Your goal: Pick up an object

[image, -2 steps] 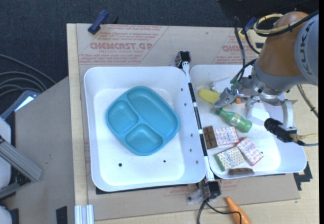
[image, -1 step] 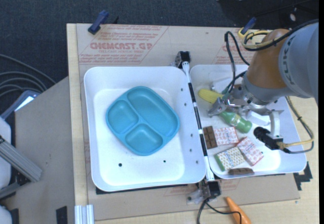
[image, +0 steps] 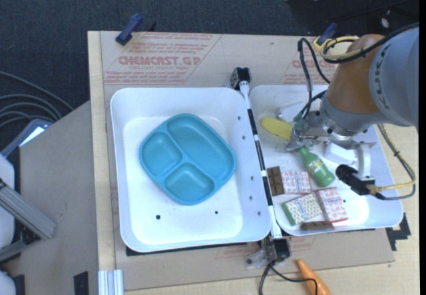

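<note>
The worktop (image: 106,154) carries two shallow white bins side by side. Taking the left bin (image: 126,154) as landmark: it holds one blue divided plate (image: 188,158) with three compartments, lying flat near its middle. Directly right of the left bin, touching along the shared rim, sits the right bin (image: 386,210). One grey arm (image: 383,80) with an orange band reaches down into that right bin, and its end effector (image: 307,135) sits low over the items; I cannot tell its state. Right of the left bin's rim lie one yellow banana-like object (image: 276,128), one green bottle (image: 317,167) tilted just below the end effector, and three flat patterned packets (image: 305,208), with two dark brown bars (image: 273,180) beside them.
</note>
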`<state>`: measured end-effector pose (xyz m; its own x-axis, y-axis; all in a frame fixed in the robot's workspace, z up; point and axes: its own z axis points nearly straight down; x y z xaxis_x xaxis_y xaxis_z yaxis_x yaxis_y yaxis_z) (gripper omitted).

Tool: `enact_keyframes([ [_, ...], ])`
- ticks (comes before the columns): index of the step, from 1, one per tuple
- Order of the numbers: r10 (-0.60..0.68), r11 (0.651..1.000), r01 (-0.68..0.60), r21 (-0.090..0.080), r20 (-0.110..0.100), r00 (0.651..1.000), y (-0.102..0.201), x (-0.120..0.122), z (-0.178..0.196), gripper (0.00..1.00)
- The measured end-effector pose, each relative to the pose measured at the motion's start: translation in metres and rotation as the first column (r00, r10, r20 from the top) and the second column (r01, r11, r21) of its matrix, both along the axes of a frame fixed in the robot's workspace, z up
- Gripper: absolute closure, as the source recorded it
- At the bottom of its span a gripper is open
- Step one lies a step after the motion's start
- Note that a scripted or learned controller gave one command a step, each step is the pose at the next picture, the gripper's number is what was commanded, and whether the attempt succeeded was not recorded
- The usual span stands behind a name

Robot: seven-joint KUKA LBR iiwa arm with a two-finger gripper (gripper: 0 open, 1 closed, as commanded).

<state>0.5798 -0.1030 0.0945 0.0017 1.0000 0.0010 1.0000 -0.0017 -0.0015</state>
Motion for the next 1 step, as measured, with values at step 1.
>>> enact_keyframes([
  [1, 0.003, 1.000, -0.003, 0.000, 0.002, 1.000, 0.0629, -0.0130, 0.0957, 1.00],
])
